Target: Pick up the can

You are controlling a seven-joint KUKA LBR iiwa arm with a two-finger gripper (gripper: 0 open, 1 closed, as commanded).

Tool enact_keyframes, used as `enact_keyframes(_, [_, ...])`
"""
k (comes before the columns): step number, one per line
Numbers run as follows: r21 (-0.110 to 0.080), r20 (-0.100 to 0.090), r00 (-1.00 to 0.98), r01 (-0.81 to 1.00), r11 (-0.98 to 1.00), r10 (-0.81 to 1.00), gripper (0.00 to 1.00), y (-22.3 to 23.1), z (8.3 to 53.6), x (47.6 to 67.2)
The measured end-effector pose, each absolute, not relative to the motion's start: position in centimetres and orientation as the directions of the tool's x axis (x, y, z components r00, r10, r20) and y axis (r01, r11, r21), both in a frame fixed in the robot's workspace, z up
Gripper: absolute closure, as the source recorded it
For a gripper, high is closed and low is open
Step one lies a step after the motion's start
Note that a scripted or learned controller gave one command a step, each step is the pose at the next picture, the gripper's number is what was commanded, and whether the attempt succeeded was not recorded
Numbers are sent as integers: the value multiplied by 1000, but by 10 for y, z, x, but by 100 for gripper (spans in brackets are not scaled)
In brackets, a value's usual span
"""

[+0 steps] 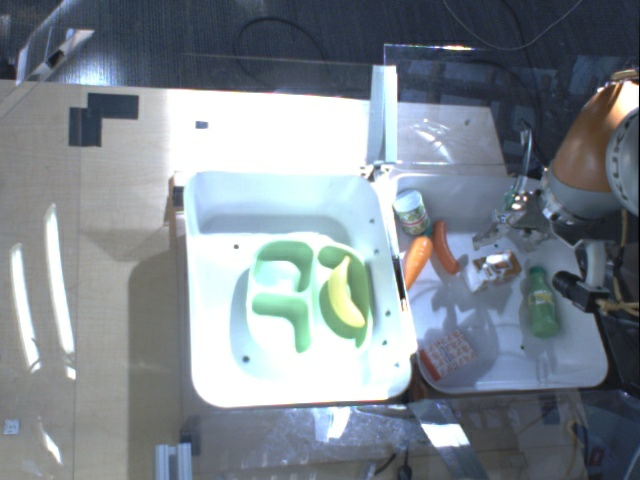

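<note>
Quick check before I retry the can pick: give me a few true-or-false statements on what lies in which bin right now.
1. The yellow banana lies in the green divided tray in the left white bin. True.
2. The small white-lidded can sits in the left bin. False: it is in the right white bin, near its far left corner.
3. The green plastic bottle lies in the right bin. True.
4. The orange carrot rests on the green tray. False: it lies in the right bin, by its left wall.
</note>
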State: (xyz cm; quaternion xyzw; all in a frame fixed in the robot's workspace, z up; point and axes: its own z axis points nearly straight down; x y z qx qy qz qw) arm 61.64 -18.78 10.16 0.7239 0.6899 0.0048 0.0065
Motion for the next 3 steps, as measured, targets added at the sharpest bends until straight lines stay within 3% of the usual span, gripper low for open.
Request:
enact_keyframes(2, [12, 0, 134, 991, -134, 991, 0, -158, 89, 558])
enact_keyframes(3, [14, -2, 13, 1000, -13, 1000, 0, -117, 89, 560])
